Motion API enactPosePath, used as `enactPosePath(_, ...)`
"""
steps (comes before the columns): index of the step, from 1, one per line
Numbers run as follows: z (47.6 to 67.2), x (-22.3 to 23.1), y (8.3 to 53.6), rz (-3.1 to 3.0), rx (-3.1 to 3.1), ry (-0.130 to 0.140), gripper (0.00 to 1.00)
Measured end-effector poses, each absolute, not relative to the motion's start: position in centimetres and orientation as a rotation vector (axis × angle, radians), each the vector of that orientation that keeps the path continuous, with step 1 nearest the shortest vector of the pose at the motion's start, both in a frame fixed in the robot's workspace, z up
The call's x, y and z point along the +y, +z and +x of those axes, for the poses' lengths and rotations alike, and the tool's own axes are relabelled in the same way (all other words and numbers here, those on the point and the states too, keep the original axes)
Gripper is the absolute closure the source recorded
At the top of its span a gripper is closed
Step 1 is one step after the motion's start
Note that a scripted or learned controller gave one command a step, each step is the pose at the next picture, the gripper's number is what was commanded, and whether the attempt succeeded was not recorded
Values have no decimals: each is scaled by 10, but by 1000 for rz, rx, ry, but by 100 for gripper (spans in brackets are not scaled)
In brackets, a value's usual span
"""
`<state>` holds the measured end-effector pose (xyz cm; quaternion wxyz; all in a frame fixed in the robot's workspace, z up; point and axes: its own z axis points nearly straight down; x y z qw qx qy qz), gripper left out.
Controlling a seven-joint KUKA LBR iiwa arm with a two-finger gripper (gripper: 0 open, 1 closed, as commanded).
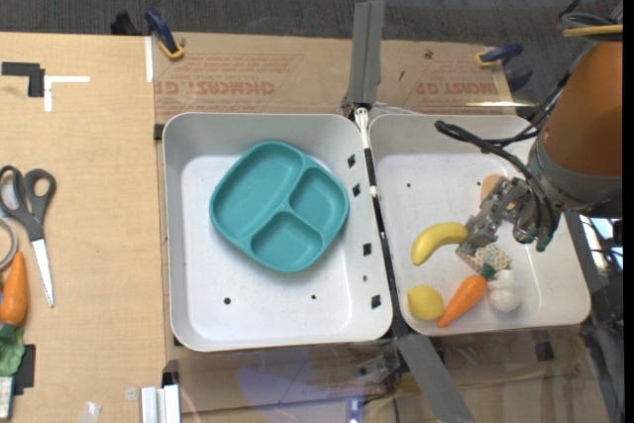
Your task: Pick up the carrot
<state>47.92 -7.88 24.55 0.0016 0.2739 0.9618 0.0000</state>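
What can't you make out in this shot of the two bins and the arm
- Gripper: blurred in the camera view; whether it touches anything is unclear.
- Patterned item beside the carrot: too small to identify, partly under the gripper.
- Peach-coloured object: partly behind the gripper.
- Orange item on the bench: cut off by the left edge.

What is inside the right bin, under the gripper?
The right bin holds a banana, lemon, carrot and a white item. The gripper covers a speckled piece.
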Motion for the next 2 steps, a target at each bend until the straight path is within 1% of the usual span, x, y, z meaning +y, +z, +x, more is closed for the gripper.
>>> enactPosePath(1,479,-79,246,860,3019,0,0)
enactPosePath(2,479,-111,92,650,3072,0,0)
